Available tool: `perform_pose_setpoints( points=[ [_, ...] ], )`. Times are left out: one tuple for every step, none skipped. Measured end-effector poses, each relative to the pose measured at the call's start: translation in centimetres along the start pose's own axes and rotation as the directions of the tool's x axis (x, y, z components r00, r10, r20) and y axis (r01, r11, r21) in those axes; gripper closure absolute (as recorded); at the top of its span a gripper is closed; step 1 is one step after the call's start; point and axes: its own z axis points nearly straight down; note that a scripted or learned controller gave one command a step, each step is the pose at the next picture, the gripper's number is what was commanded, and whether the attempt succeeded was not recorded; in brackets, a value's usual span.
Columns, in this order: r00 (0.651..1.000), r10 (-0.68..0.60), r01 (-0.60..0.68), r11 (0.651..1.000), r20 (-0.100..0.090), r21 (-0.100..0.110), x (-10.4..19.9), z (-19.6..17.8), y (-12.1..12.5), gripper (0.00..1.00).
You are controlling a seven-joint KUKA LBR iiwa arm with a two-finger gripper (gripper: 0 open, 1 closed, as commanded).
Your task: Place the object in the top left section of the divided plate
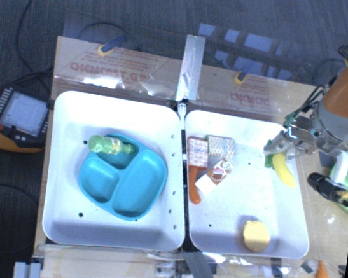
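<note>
The blue divided plate lay in the left bin, and a green bottle-like object was already seen resting in its top left section, tilted on its side across the plate's upper rim. The hand was stationed over the far right edge of the right bin, close to a yellow banana lying just beneath and beside it. Whether the hand was spread or closed could not be told, as the wrist and its fittings hid the tips.

If the banana was meant as the next object, it would best be approached from above, across its narrow width near its middle, so that the curved body could not swivel out. A clean lift would be wanted before any travel, as the bin wall stood just beside it. The yellow lump and the small boxes lay well apart and needed no avoidance.
</note>
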Motion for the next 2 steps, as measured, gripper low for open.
perform_pose_setpoints(
  points=[
    [0.994,-0.107,0.107,0.994,-0.005,0.001,7.2,4.8,0.5,1.0],
    [0.959,-0.284,0.284,0.959,-0.005,-0.001,16.1,2.8,-1.0,1.0]
  ],
)
